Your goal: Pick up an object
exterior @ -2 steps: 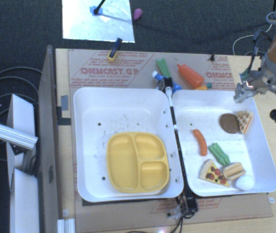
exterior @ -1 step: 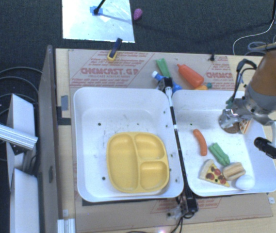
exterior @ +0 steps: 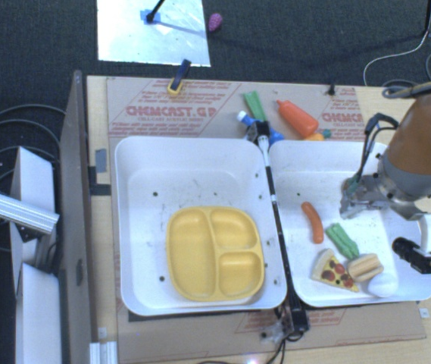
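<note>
Toward the upper left of the frame, a sheet of shiny foil (exterior: 153,20) lies on the dark floor beyond the bench, with a small purple object (exterior: 215,22) just off its right edge. Below it, the left bin (exterior: 135,226) holds a yellow divided plate (exterior: 215,252) (three compartments) in its lower middle.

Along the top edge of the bench, behind the seam between the bins, lie a green toy (exterior: 253,103), a blue piece (exterior: 247,117) and an orange carrot toy (exterior: 297,118).

The right bin (exterior: 306,169) holds the toys on offer. An orange-red sausage (exterior: 313,221) lies left of centre, tilted. Just right of it and lower is a green vegetable piece (exterior: 343,240). Lower still, near the front wall, a pizza slice (exterior: 334,271) touches a tan bread roll (exterior: 365,265), and a white rounded object (exterior: 383,283) sits beside the roll at the bin's lower right corner.

The gripper (exterior: 355,202) hangs over the right-centre of this bin, above and right of the sausage and just above the green piece; its metal end is too blurred to tell how far apart the fingers are, and nothing can be seen between them. The arm (exterior: 420,146) with its orange band enters from the right edge of the frame.
</note>
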`<state>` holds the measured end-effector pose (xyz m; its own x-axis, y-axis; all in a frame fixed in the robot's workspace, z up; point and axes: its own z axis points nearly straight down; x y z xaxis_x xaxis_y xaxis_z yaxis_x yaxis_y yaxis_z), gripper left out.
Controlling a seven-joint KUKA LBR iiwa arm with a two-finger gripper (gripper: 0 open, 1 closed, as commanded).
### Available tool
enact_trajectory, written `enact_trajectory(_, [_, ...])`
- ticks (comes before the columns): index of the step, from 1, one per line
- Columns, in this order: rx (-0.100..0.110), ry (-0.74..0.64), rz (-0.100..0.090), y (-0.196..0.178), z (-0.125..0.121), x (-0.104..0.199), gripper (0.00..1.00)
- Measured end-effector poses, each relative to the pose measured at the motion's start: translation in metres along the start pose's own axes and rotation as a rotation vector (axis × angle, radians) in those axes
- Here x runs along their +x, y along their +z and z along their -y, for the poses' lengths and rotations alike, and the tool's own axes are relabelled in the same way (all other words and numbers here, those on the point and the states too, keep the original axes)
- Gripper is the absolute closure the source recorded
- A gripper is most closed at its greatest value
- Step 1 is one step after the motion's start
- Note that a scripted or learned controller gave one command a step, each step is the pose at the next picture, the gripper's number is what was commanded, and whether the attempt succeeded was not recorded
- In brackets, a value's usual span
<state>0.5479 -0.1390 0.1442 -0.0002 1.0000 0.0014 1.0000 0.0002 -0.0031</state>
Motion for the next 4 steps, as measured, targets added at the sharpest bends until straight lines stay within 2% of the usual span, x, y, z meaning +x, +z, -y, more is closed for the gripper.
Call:
enact_trajectory(1, [-0.004, -0.001, 0.002, -0.001, -0.002, -0.001, 0.00])
enact_trajectory(2, [-0.016, -0.005, 0.010, 0.058, 0.015, 0.034, 0.00])
enact_trajectory(3, [-0.007, -0.003, 0.001, 0.049, 0.016, 0.036, 1.00])
enact_trajectory(4, [-0.021, -0.012, 0.001, -0.080, -0.033, 0.091, 1.00])
